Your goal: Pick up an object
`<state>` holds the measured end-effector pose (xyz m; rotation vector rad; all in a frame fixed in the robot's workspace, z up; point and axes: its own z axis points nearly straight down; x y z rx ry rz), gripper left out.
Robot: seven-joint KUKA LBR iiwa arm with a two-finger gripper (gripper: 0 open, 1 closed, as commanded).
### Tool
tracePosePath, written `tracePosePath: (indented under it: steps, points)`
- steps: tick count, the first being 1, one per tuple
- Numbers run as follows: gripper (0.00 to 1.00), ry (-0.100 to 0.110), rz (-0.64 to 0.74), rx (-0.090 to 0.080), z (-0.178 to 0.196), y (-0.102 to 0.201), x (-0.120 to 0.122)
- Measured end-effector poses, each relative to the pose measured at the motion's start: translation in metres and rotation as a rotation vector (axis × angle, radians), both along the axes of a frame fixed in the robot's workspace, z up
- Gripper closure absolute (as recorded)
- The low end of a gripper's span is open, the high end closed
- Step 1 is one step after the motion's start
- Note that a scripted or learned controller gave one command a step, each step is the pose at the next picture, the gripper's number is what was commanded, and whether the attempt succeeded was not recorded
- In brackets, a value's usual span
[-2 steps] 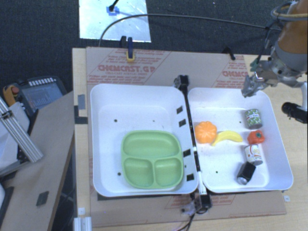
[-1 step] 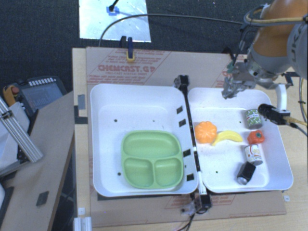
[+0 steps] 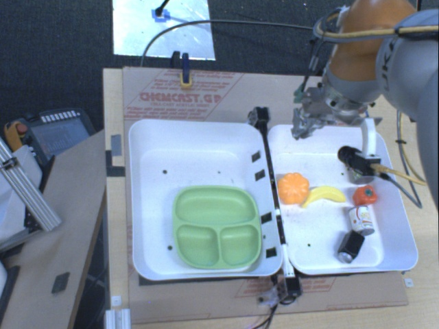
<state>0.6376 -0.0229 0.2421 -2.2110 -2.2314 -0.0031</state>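
- Bench: cardboard sheet (image 3: pixel 206 94) under two white bins; dark carpet-type floor beyond, shiny metal plate (image 3: pixel 163 18) at rear w/ cable.
- Left bin (image 3: pixel 147 156): green divided plate (image 3: pixel 217 226).
- Right bin (image 3: pixel 401 242): orange pumpkin (image 3: pixel 294 188) touching banana (image 3: pixel 324 196); tomato (image 3: pixel 365 195), small can (image 3: pixel 361 220), black cylinder (image 3: pixel 350 246) nr right side.
- Gripper (image 3: pixel 300 130): over right bin's rear-left corner, nothing seen in its grasp; opening can't be judged.
- Left: grey side table, control pendant (image 3: pixel 58 134).

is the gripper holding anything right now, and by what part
Nothing is held: the gripper hangs above bare floor at the back of the right white bin.
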Motion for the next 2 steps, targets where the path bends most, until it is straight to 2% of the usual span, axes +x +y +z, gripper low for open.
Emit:
tracePosePath:
  steps: [1,2]
  points:
    - [1.0,-0.002,0.001,0.001,0.002,0.054,0.012]
    - [1.0,0.001,0.0,0.001,-0.016,0.112,0.015]
